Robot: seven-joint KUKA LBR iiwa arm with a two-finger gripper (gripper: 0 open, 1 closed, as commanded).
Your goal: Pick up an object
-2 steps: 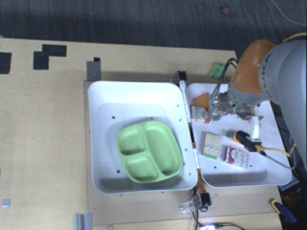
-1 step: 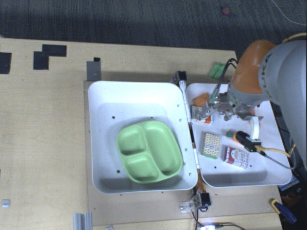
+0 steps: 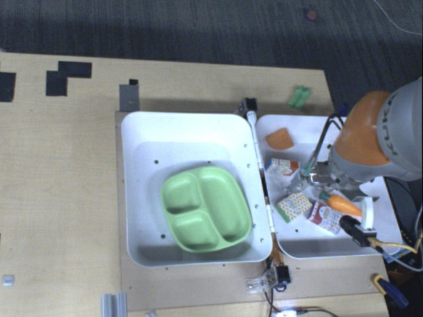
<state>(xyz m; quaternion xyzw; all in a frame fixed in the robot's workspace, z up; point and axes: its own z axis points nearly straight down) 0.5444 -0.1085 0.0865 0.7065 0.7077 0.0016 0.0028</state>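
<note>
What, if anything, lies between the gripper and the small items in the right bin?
Nothing visible does. The gripper hangs low in the right bin, directly among the snack packets and beside the orange carrot-like toy. The orange wedge lies apart, toward the bin's far end.

Green divided tray [image 3: 206,208] in left bin [image 3: 142,177].

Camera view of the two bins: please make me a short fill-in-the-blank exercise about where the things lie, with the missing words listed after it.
1. The green divided plate lies in the ____ bin.
2. The plate has ____ compartments.
3. The orange wedge-shaped piece lies in the bin on the ____ of the view.
4. The arm wears a band of ____ colour above its wrist.

Missing words: left; three; right; orange
</note>
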